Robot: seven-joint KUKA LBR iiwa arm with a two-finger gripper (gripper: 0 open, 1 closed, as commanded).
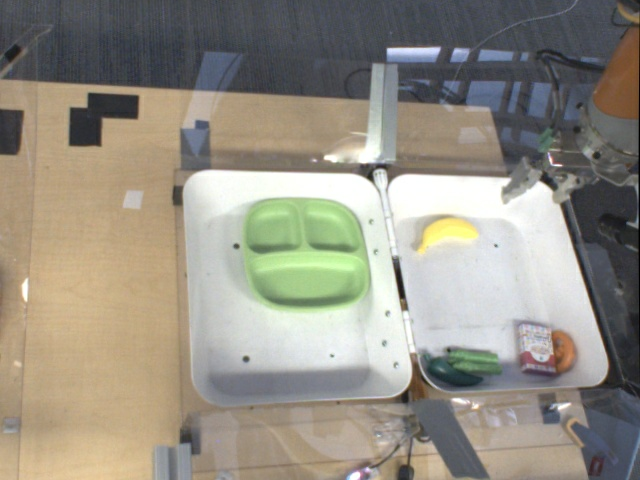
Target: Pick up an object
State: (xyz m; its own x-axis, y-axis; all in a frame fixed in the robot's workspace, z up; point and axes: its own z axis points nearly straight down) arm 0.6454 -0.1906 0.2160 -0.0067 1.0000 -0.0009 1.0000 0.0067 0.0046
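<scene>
Glossy dark-green vegetable [462,365] lies beside small printed carton [536,348].

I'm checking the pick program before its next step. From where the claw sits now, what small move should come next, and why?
Probably ease the claw left and down toward the banana. The claw sits at the right bin's upper right corner with nothing between its fingers, and the banana lies nearest, alone on bare floor, while the green vegetable and red packet crowd the far lower edge.
</scene>
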